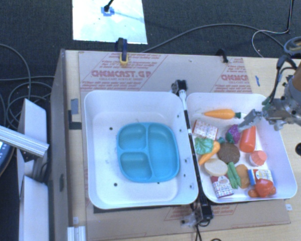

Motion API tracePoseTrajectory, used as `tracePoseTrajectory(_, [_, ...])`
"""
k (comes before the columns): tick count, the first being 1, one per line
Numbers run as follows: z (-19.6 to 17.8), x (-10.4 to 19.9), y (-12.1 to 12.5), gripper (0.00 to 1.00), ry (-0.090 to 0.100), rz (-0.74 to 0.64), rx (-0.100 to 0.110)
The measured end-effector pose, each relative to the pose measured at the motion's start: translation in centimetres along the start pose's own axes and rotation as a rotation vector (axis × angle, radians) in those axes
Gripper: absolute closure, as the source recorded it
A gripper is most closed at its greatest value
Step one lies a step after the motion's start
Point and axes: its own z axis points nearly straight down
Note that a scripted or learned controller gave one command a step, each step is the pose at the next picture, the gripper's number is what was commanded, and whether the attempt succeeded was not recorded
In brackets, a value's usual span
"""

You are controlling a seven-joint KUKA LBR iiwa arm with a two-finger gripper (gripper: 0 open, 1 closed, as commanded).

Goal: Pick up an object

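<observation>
- The end effector (252,118) hangs over the right bin (289,177), near its far right side, just above the upper end of the red pepper (248,139) and beside the purple grapes (234,133).
- Whether it is spread or pressed together cannot be told from this slant; nothing shows pinched in it.
- The things to pick lie crowded in the right bin: an orange carrot (221,114) near the far wall, a small printed box (205,130), a green leafy piece (203,145), a brown round patty (229,153), a pale slice (215,167), a pink piece (258,157) and a red tomato (264,188) toward the near corner.
- The left bin (103,113) carries a blue divided plate (147,152), well apart from the arm.
- Risk, as I judge it: the pepper and grapes sit almost touching, so a descent here could land on both and push them aside rather than close on either.
- The pepper's smooth tapered body may squirt out of a squeeze across its narrow end.
- A grab near the bin wall could also catch the rim.
</observation>
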Motion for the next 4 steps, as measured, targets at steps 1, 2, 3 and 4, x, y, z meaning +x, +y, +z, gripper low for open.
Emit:
tracePoseTrajectory(1, [16.3,1.8,2.5,0.00,0.000,0.001,0.001])
tracePoseTrajectory(2, [16.2,-1.5,8.2,0.00,0.000,-0.002,-0.002])
tracePoseTrajectory(3, [14.0,-0.2,4.0,0.00,0.000,0.002,0.000])
tracePoseTrajectory(4, [12.9,-0.2,4.1,1.00,-0.001,0.001,-0.002])
